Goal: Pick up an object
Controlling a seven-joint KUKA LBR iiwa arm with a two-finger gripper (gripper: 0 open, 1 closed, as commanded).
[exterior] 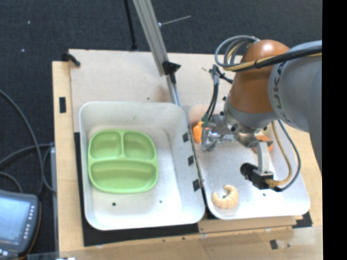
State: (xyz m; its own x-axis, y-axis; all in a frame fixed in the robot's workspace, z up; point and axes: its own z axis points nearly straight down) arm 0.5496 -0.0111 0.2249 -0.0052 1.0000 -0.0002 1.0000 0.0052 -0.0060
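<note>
From my remote station I look down at a slant on a pale bench [108, 77] that carries two shallow white bins side by side. The left bin [173, 199] holds a light green divided plate [123, 161] with three compartments, lying flat toward the bin's left half.

The right bin [293, 202] is where my arm is working. The grey arm [298, 85], with its orange band [257, 64] above the wrist, comes in from the right and hangs over the upper part of this bin, covering much of it. Cables loop around the wrist. The gripper [209, 137] sits low at the bin's upper left, close to the wall shared with the left bin. I cannot tell whether its parts are spread or closed, because the wrist and its fittings crowd that spot.

A small orange object [198, 131] lies right beside the gripper, against the dividing wall between the bins. I cannot say whether it is touched or held. Another sliver of orange [264, 138] peeks out from under the wrist on the right.

A cream, curled, croissant-shaped object [225, 197] lies near the lower left corner of the right bin, well apart from the gripper. A small black fitting [255, 176] on the arm hangs between the two.
</note>
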